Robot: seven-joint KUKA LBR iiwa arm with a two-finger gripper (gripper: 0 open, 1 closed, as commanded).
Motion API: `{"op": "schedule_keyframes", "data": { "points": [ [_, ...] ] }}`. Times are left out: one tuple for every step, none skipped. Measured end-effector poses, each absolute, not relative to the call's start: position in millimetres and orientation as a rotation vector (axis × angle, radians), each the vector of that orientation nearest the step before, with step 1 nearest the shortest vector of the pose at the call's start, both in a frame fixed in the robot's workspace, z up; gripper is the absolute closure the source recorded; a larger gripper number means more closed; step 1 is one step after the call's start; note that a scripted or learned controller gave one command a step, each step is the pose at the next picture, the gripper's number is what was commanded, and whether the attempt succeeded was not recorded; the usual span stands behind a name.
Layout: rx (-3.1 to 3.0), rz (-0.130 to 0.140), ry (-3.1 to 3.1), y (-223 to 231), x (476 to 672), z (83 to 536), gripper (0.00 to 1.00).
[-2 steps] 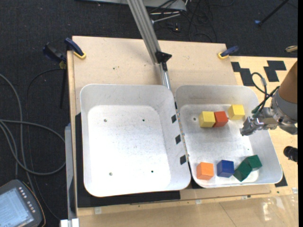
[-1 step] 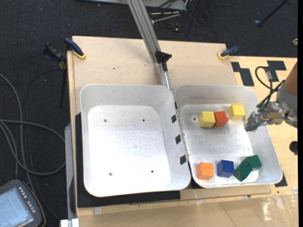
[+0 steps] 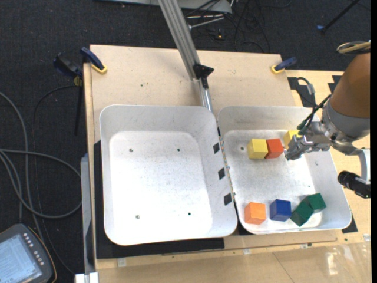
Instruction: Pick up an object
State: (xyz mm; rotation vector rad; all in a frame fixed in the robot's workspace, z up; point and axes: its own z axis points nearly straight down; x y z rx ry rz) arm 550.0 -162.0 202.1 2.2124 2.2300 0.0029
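Note:
In the right bin [image 3: 330,181], a yellow cube [image 3: 257,148] and a red-orange cube [image 3: 274,147] sit touching side by side in the far half. My gripper [image 3: 293,150] hangs just right of the red-orange cube, low over the bin floor. A small yellow piece [image 3: 291,136] peeks out right behind the gripper, partly hidden by it. Along the near wall lie an orange cube [image 3: 255,212], a blue cube [image 3: 281,210] and two green blocks [image 3: 309,209] pressed together.
The left bin [image 3: 118,175] lies beside the right one, their walls meeting at mid-bench. A slanted metal pole [image 3: 179,31] comes down to the far end of that seam. Clamps [image 3: 94,61] sit at the bench's far corners.

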Motion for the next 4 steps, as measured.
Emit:
{"op": "schedule_keyframes", "data": {
  "points": [
    [2.211,0.004,2.232,-106,554.3,209,1.0],
    [2.211,0.004,2.231,-56,579.1,212,1.0],
    [2.211,0.003,2.232,6,588.5,211,1.0],
    [2.212,0.005,2.231,65,596.6,223,1.0]
  ]
}}
